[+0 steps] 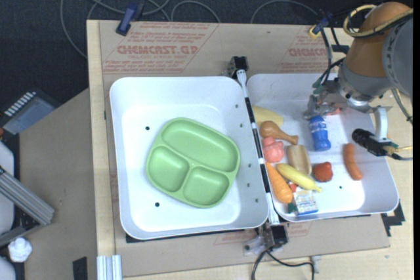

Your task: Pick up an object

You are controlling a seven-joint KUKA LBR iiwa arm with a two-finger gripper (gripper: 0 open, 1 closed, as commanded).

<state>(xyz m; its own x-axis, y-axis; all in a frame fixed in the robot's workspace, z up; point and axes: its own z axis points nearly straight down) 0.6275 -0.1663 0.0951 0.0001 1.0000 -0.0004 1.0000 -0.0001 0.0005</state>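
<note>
The gripper is lowered into the right bin, directly above the blue bottle. Whether it is open or closed cannot be determined from the camera view. The step in hand appears to be the approach. The next move calls for a short descent that keeps clear of the nearby drumstick and sausage.
</note>
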